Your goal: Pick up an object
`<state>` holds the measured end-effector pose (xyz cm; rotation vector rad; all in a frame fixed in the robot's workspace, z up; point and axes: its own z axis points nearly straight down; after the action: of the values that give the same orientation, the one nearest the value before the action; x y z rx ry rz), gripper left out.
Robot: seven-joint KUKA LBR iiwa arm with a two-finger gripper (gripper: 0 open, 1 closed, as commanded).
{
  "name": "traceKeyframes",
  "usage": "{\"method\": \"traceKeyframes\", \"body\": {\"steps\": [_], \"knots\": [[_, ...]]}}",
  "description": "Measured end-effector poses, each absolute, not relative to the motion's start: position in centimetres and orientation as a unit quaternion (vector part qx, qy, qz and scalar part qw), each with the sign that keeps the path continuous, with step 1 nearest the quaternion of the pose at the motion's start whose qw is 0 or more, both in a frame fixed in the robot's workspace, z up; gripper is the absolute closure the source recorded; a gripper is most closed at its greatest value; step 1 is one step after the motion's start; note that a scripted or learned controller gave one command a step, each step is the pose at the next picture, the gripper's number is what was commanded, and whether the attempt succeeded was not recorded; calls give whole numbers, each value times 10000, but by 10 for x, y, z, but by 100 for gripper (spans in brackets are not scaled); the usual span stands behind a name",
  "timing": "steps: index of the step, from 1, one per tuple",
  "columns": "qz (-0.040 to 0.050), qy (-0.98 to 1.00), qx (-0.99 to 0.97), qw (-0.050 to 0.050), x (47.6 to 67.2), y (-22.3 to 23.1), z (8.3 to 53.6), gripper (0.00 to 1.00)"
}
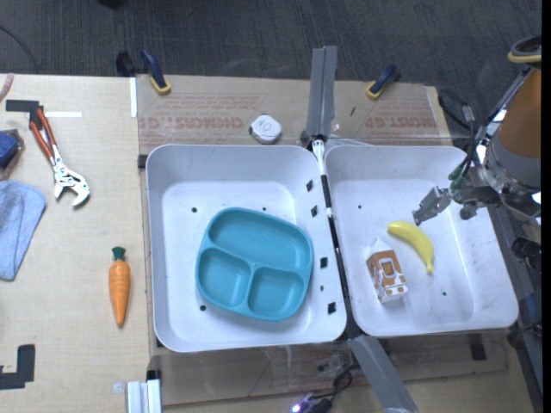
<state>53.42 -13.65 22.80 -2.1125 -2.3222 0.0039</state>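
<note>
Camera view from above and at a slant: two shallow white plastic bins sit side by side on a bench. Left white bin (pixel 172 179) holds a teal three-compartment plastic tray (pixel 255 263). Right white bin (pixel 362 166) holds a curved yellow banana (pixel 414 242) and, just beside it toward the front, a small brown-and-white carton (pixel 387 275) lying on its side.

No object is lifted yet; both lie on the bin floor, so by my judgement the pick is not done.

A grey arm with an orange band reaches in from the right, its wrist over the right bin's far right side. Its two-finger gripper (pixel 428 207) hangs near the banana's upper end. Whether the fingers are apart or together cannot be told.
</note>
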Motion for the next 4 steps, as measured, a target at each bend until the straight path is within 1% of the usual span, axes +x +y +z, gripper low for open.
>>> {"method": "traceKeyframes", "body": {"steps": [1, 2, 3, 4], "knots": [[14, -7130, -7012, -3, 536, -74, 371, 0], [10, -7513, -6600, -10, 499, -150, 442, 0], [16, -7031, -7111, -4, 519, -223, 440, 0], [16, -6876, -7261, 12, 502, -156, 320, 0]]}}
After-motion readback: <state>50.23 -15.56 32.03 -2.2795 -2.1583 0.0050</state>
